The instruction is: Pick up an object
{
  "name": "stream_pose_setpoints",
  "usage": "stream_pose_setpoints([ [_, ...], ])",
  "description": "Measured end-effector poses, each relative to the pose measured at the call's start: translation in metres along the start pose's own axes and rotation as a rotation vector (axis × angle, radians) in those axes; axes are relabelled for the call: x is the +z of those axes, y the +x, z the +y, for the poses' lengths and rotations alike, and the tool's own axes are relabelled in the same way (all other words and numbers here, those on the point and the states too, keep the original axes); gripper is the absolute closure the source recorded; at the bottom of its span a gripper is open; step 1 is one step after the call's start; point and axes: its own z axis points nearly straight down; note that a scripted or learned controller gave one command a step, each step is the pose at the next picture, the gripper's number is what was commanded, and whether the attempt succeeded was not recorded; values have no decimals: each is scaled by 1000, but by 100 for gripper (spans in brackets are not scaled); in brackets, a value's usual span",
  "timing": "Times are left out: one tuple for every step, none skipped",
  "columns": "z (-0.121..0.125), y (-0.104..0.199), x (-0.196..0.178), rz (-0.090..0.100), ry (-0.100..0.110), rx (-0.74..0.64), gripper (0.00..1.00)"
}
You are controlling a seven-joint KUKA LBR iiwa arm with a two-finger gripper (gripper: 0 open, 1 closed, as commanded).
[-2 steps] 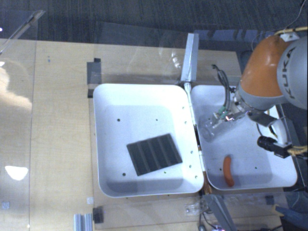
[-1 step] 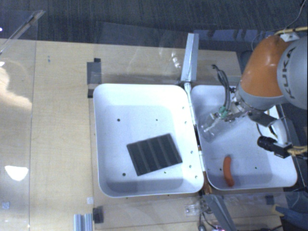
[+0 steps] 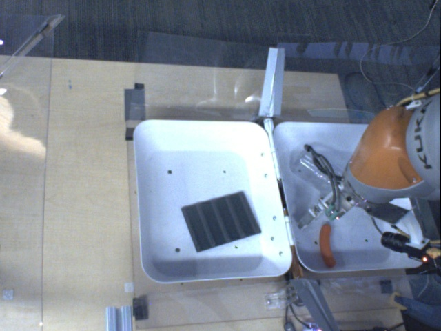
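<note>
Looking down at a slant, the camera view takes in a pale wooden bench (image 3: 69,205) that bears two shallow white bins set side by side, their inner rims touching along a narrow seam. Beyond the bench's far edge lies dark blue-grey carpet (image 3: 172,9), and a clear sheet over the bench's left part throws back soft glare. A slim grey metal post (image 3: 272,81) stands at the far end of the seam, and small black brackets sit at the left bin's far-left and near-left corners.

The left white bin (image 3: 155,150) holds a flat dark grey ribbed rectangular panel (image 3: 220,221), lying tilted near the bin's near edge, about midway between its side walls.

The right white bin (image 3: 310,133) holds a small orange-red sausage-shaped object (image 3: 327,245) lying lengthwise close to the bin's near edge, toward its left wall.

The grey arm with its broad orange band (image 3: 386,150) reaches in from the right over the right bin. Its two-finger gripper (image 3: 313,216) hangs low above the bin's left half, just beyond the orange-red object and apart from it. Nothing shows between its fingers; how far they are spread cannot be made out. Dark cables trail beside the wrist.
</note>
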Motion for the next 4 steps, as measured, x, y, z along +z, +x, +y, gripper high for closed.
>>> stream_pose_setpoints([
  [-13,8,21,-5,-10,221,0],
  [-9,6,8,-13,-20,220,100],
  [-9,6,8,-12,-19,219,0],
  [-12,9,20,-5,-10,257,0],
])
